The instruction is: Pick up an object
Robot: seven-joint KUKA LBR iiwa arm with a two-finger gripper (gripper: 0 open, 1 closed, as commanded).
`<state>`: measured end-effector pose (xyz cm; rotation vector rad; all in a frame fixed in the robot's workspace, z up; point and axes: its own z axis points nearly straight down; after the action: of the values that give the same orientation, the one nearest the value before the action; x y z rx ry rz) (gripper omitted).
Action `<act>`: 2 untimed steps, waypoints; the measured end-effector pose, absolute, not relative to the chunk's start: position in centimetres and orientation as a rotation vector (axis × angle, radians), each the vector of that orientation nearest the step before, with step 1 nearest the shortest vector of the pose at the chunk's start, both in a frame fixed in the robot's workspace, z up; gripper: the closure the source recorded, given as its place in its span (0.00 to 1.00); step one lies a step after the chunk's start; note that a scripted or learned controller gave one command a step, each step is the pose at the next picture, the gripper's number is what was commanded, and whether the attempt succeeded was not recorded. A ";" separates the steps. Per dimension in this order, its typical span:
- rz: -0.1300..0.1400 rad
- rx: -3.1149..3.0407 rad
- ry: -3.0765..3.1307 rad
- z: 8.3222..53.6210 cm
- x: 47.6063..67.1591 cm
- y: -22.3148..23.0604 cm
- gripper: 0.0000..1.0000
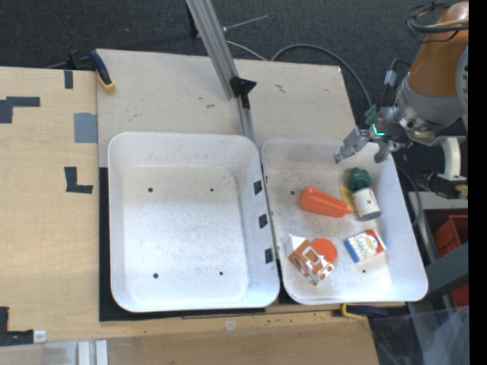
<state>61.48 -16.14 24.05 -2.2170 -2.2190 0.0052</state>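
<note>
Bins, two on worktop (175, 90), right bin (403, 280) with one carrot (323, 202), one bottle (364, 196), two small cartons, claw (364, 147) spread, pinching nothing

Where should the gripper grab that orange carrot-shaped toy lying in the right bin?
Probably across the thick left end of the orange carrot-shaped toy, coming straight down from above. It lies flat, long axis left to right, tapering rightward toward the small bottle, with bare bin floor either side.
</note>
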 end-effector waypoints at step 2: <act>0.008 -2.217 -2.219 19.3 60.5 -16.1 0.00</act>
<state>60.52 -16.08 19.35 -2.2171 -2.2192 0.0076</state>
